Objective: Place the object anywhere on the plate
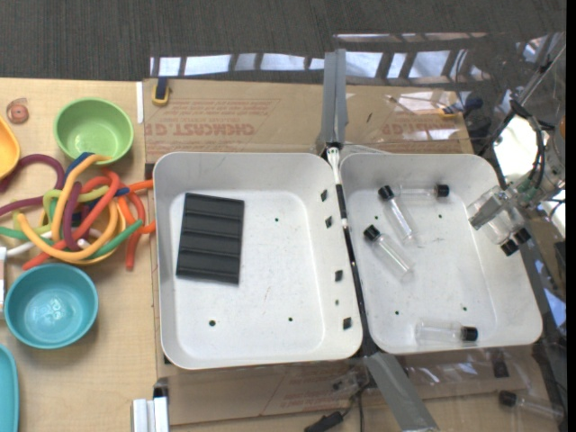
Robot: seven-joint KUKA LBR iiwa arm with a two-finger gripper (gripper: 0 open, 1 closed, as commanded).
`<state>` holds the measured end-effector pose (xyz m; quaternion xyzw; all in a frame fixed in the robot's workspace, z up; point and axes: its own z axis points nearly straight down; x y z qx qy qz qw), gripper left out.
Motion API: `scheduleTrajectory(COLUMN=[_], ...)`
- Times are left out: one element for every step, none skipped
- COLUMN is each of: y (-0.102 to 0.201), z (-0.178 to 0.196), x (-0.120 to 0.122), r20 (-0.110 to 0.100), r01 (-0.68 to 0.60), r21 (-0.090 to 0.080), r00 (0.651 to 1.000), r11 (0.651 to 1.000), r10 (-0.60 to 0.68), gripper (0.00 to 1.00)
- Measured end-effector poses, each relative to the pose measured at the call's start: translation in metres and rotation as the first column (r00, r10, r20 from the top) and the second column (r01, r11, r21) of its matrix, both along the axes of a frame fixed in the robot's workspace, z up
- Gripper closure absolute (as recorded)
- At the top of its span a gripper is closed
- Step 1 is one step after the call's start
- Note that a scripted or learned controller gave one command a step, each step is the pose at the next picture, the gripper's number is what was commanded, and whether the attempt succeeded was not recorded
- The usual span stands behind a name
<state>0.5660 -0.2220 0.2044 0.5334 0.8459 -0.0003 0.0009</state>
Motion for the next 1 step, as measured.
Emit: scheduleTrajectory(y=[-0.0002], z=[-0.0318], x=[-0.0408], r20=[-0.002], r01=[-0.074], r21=[0.001], r00=[0.997], r11=[0.997], r10=[0.074], gripper=[1.0])
